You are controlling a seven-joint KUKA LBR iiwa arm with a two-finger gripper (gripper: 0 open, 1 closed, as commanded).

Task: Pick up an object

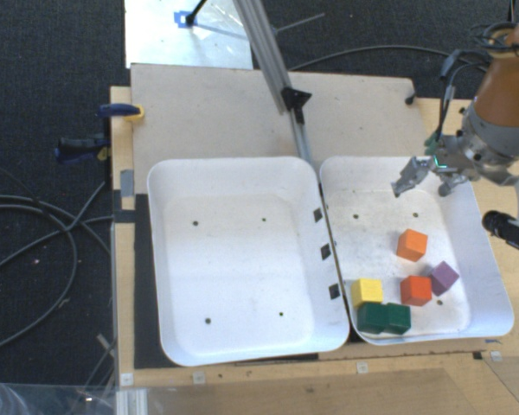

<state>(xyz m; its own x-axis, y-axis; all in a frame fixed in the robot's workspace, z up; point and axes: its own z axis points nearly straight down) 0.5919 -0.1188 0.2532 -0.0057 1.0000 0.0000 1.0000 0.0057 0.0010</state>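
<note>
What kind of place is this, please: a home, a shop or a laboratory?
Probably a robotics laboratory: a robot arm reaches over two white bins, small coloured blocks lie in one, and loose cables run over the dark floor.

One fixed cam, high above the bench (pixel 242 102), looking down at a slant. Takes in both bins: left bin (pixel 169 232), right bin (pixel 476 258), w/ dark floor round the bench. Far enough back for the whole bench top; arm (pixel 506 102) comes in at right edge. No 2nd view, so no overlap.
</note>
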